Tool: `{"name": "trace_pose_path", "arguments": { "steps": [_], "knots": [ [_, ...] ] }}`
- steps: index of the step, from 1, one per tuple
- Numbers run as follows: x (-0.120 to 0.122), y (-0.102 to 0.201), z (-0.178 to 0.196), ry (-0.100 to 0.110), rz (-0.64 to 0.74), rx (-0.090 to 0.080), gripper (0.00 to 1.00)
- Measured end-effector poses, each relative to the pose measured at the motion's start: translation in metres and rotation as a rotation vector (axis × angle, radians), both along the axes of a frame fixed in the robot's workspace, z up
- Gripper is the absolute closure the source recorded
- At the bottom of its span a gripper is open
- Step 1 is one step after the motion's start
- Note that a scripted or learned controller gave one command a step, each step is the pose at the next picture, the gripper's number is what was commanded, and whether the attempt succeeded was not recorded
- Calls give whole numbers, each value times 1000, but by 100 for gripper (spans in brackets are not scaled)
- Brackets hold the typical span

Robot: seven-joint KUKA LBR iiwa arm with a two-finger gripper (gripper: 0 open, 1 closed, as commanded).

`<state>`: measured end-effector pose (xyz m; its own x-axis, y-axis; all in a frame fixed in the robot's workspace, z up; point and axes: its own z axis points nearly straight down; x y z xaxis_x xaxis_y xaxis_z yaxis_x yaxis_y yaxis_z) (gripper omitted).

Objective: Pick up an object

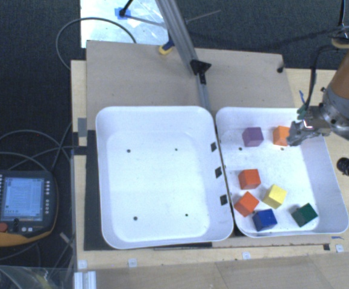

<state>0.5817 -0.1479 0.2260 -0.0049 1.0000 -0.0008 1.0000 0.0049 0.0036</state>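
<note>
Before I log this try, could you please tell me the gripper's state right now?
Gripper: cannot be told; it sits beside the orange block in the right bin.

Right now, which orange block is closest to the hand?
The orange block at the right bin's far edge, touching the hand; the other two orange blocks lie nearer the bin's middle.

The bench (144,71) is a pale board surface with a light wooden edge along its front. Two shallow white bins rest directly on it, side by side and touching along their inner rims. The right bin (337,206) lies beneath the gripper (296,134). The left bin (105,179) sits well to the gripper's left. A dark mat (90,233) shows under the left bin's outer and front edges. A grey pole (177,26) crosses the bench's far part at a slant, ending near the seam between the bins, up and left of the gripper.
</note>
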Motion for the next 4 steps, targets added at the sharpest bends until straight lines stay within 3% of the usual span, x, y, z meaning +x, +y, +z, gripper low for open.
{"name": "trace_pose_path", "arguments": {
  "steps": [2,3,4],
  "knots": [
    [-27,109,-14,4,5,3,100],
    [-36,162,1,1,6,4,100],
    [-46,218,-6,3,7,4,100]
  ]
}}
